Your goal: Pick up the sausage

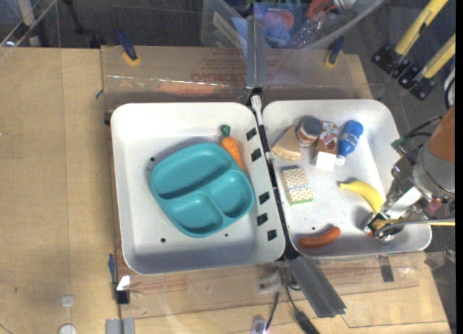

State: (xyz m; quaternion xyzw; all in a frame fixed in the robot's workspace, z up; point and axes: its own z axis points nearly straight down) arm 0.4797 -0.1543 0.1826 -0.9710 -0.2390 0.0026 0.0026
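Observation:
The sausage [319, 236] is a reddish-brown link lying flat near the front edge of the right bin [383, 119], close to the divider. My gripper [383, 225] hangs low over the front right corner of that bin, to the right of the sausage and apart from it, just below the tip of a yellow banana [364, 193]. Nothing shows between the gripper and the sausage.
The right bin also holds a blue bottle [350, 137], a bread slice [287, 152], a dark round jar [309, 130], a small white box [325, 160] and a patterned sponge [297, 185]. The left bin [137, 126] holds a teal divided plate [201, 189] and a carrot [233, 150].

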